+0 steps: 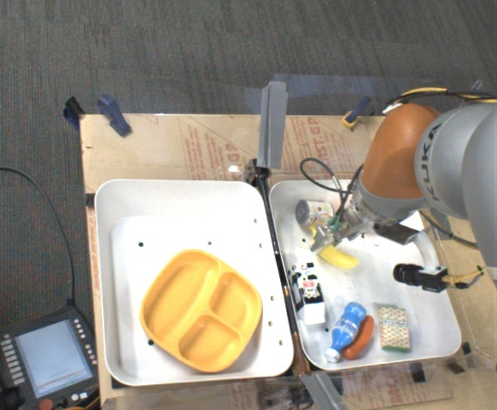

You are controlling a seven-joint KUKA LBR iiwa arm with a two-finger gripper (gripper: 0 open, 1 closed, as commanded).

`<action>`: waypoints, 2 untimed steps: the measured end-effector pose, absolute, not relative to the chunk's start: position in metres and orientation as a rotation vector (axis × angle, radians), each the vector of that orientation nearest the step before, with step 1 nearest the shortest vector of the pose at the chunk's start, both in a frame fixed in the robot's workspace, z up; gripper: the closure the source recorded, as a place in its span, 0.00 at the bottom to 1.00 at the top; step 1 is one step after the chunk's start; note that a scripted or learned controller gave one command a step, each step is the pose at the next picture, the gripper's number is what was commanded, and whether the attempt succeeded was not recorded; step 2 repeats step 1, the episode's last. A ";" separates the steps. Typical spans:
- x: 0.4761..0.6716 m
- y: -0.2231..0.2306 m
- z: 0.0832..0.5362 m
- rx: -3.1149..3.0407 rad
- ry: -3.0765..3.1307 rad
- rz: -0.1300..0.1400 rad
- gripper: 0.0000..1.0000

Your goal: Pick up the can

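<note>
The can (305, 213) is a small silver one lying on its side near the back left corner of the right bin (436, 331), its round end facing the camera. My gripper (326, 236) hangs just to the right of and in front of the can, close to it, above the left end of a yellow banana (342, 259). Nothing can be seen held in the gripper. The grey arm with its orange band (402, 156) covers the bin's back right part.
In the right bin lie a black-and-white carton (308, 290) by the left wall, a blue bottle (347, 325), a brown sausage (362, 337) and a green patterned block (394, 328) at the front. The left bin (120, 212) holds a yellow divided plate (201, 309).
</note>
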State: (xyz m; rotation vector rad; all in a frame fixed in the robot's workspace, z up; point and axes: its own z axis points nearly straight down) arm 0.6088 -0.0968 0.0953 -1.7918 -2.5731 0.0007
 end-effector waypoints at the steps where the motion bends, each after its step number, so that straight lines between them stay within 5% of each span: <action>1: 0.614 -0.034 0.187 -2.037 -2.389 0.002 1.00; 2: 0.614 -0.034 0.187 -2.037 -2.389 0.002 1.00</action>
